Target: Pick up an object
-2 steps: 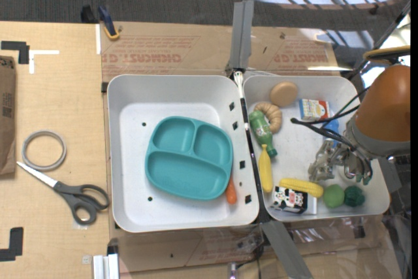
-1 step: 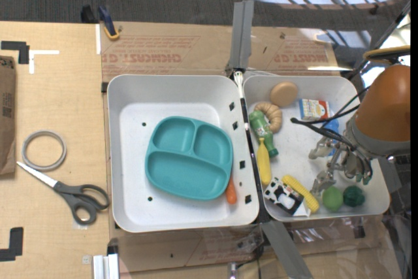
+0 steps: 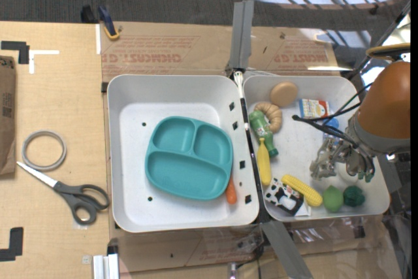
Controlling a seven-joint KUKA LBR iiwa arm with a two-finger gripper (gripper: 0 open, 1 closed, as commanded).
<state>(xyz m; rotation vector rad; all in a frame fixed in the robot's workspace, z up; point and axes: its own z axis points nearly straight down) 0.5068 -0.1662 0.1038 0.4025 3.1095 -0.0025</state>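
Bench [image 3: 59, 95]: tan board surface bearing two shallow white bins side by side.

Left bin [image 3: 124, 140]: holds a teal divided plate [image 3: 189, 158], lying flat near the middle. A small orange carrot [image 3: 231, 193] lies just off the plate's lower right edge, close to the wall shared with the other bin.

Right bin [image 3: 297, 85]: holds the loose items.
- Tan egg-shaped piece [image 3: 284, 93], near the top wall.
- Small carton [image 3: 313, 108] with red and blue print, just right of the egg-shaped piece.
- Tan ring [image 3: 269, 114], below the egg-shaped piece, partly overlapped by a green toy [image 3: 261, 127].
- Yellow banana [image 3: 263, 163], lying lengthwise along the left wall, below the green toy.
- Black-and-white cow toy [image 3: 282, 196], at the lower left corner.
- Yellow corn cob [image 3: 302, 189], slanted, touching the cow toy's upper right side.
- Light green ball [image 3: 334, 198], just right of the corn cob.
- Dark green piece [image 3: 353, 195], just right of the ball, near the lower right corner.

Arm [image 3: 386, 108]: grey with an orange band, entering from the right over the right bin.

Gripper [image 3: 339, 163]: low over the right bin's right half, above the ball and the dark green piece. Whether it is spread or pressed together cannot be told, and nothing can be made out in its grasp.

Outside the bins: scissors [image 3: 68, 193] with grey handles and a tape roll [image 3: 44, 149], both on the bench to the left; a brown bag [image 3: 6, 114] at the left edge.
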